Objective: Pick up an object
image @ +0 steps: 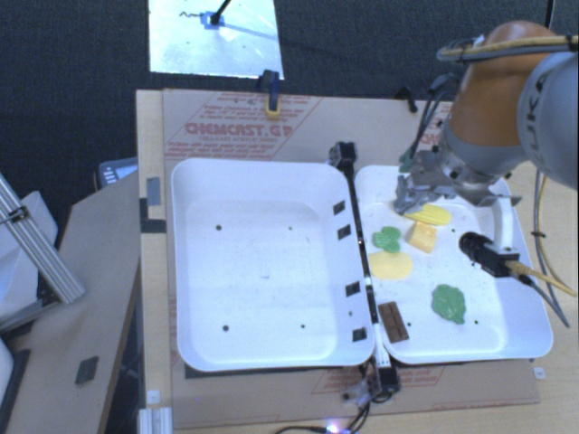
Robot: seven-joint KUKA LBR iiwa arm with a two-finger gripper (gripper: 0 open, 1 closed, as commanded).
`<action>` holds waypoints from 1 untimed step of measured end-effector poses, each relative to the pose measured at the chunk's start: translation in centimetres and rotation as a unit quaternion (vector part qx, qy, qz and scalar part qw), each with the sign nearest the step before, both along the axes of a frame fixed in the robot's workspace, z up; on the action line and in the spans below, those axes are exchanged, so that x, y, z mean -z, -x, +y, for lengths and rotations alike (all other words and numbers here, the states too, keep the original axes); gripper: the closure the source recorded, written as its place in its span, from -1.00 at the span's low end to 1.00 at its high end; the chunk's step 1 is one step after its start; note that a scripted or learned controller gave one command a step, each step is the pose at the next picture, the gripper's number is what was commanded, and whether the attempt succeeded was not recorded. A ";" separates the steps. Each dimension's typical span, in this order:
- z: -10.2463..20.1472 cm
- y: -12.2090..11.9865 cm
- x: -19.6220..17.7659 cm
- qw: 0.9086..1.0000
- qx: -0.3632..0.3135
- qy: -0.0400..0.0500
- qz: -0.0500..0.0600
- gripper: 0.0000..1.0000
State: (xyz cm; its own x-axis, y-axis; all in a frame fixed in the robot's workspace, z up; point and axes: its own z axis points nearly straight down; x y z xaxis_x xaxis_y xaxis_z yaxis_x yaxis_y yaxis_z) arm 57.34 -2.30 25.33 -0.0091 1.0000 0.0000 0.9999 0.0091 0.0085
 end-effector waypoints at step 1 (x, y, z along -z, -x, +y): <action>-0.8 3.7 7.2 1.000 0.004 0.000 0.006 1.00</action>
